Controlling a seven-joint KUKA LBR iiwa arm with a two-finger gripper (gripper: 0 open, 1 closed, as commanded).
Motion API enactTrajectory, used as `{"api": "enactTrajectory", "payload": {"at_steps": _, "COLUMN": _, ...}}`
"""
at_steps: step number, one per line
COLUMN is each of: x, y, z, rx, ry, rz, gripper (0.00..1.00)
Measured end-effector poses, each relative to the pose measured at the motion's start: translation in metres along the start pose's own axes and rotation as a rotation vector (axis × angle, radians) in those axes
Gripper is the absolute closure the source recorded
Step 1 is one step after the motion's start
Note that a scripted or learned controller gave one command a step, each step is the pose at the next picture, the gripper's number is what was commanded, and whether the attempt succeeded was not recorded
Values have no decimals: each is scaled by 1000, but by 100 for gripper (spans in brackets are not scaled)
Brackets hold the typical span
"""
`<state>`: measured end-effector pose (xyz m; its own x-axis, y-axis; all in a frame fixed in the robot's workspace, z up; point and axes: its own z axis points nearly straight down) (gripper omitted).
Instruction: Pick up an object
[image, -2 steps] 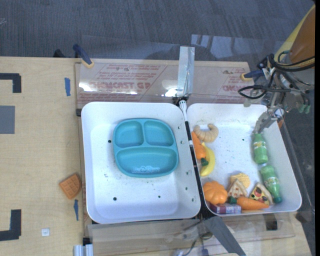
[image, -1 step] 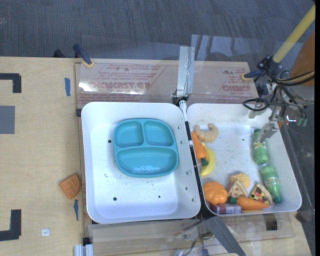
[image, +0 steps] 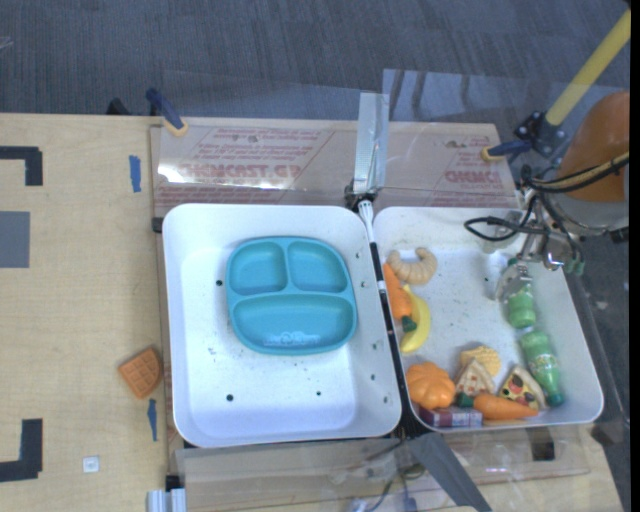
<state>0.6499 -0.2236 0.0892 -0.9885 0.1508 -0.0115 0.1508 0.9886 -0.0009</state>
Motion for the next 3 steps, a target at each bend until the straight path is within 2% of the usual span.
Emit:
{"api": "enactTrajectory", "payload": {"at_steps": 1, "x": 39, "y": -6, "z": 1, "rx": 0, "ry": 4, "rz": 5, "gripper": 0}}
{"api": "enactTrajectory", "payload": {"at_steps": 2, "x": 34, "y": -4, "z": -14, "rx": 3, "ry": -11, "rz": 1, "gripper": 100}}
{"api": "enactTrajectory", "payload": {"at_steps": 3, "x": 34, "y": -4, "z": -13, "rx": 2, "ry": -9, "rz": 1, "gripper": 0}}
